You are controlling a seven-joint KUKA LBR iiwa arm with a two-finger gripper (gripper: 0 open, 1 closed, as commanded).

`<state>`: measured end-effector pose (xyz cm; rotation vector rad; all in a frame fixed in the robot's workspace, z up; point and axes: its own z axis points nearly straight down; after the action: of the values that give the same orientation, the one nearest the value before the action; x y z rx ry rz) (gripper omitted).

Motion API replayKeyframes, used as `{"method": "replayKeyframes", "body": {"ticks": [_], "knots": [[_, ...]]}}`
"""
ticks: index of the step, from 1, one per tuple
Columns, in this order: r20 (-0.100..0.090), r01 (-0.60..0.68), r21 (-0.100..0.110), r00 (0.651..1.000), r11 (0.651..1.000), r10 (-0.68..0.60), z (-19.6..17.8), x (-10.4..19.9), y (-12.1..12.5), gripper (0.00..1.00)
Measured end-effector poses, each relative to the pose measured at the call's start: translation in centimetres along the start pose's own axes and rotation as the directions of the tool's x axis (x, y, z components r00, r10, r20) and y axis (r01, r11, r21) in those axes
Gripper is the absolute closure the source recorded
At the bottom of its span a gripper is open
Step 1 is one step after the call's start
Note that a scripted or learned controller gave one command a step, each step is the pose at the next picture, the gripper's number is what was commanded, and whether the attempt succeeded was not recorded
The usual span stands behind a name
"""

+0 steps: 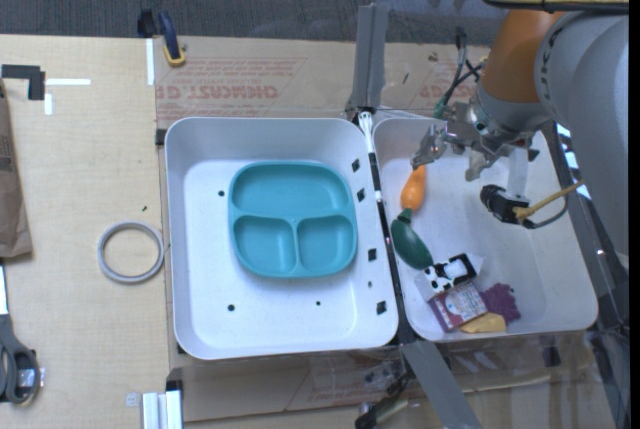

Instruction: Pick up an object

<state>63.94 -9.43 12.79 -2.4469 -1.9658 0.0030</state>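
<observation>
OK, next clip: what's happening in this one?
A KUKA arm reaches in from the right over the right bin, its end effector hanging above the bin's far end. Nothing is visibly held. Just below it lies a toy carrot; some small packets sit at the near end. The left bin holds a teal divided plate.

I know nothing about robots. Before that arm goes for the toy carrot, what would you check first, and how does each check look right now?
1. Carrot in view, nothing lying on it: ok.
2. Gripper above the right bin, near the carrot's upper end: ok.
3. Gripper carrying nothing already: cannot tell.
4. Room around the carrot: not ok; it lies close to the bin's left wall.
5. Packets away from the carrot: ok.
6. Teal tray out of the way in the left bin: ok.
</observation>
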Motion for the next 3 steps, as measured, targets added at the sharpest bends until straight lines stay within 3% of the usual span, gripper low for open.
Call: {"method": "replayKeyframes", "body": {"ticks": [1,2,3], "knots": [[0.002,-0.106,-0.002,0.994,0.994,0.106,-6.3,1.2,-2.2,0.00],[0.001,0.071,0.001,0.997,0.997,-0.071,-6.2,2.5,-5.9,0.00],[0.001,0.204,-0.002,0.979,0.979,-0.204,3.7,-0.6,-3.6,0.00]]}}
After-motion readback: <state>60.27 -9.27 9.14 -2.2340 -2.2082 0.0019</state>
